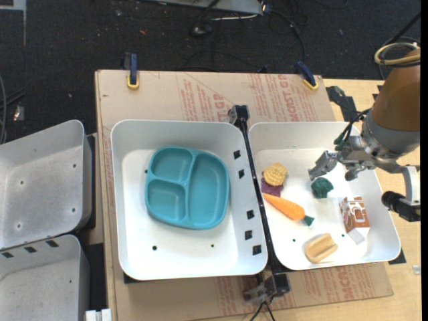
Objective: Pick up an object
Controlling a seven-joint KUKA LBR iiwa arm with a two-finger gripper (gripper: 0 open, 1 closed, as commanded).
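I read the two-finger gripper (336, 166) as spread wide, nothing between the fingers, hovering just above and beside the small dark green lumpy toy (322, 186) in the right white bin (384, 246). That toy looks like the nearest target. My advice: centre over it, drop straight down, close low so it can't squirt out. Further out: round waffle-patterned yellow biscuit (275, 174), orange plastic carrot (289, 208), tan bread roll (320, 247), brown-and-white carton (354, 214). Left white bin (127, 179) holds a teal divided plate (187, 187).
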